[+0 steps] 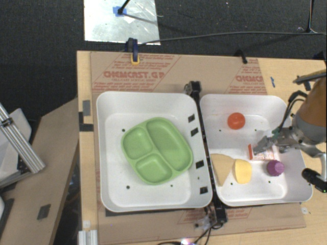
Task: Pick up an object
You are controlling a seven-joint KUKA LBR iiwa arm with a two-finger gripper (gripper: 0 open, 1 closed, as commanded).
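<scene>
The right bin (255, 106) holds an orange ball (236, 120) toward the back, a tan wedge (220, 167) and a yellow piece (243, 171) at the front, and a small purple object (275, 168) at the right. My gripper (264, 146) hangs low in this bin, reaching in from the right, just above a small red and white object (254, 152) that it partly hides. The purple object lies just in front of the gripper, and the ball sits apart to the back left.
The left bin (117, 106) carries a green divided plate (156, 150). A black divider with clips (200, 137) runs between the bins. The grey arm (311, 121) crosses the right bin's right rim. Cardboard (153, 70) lies under both bins.
</scene>
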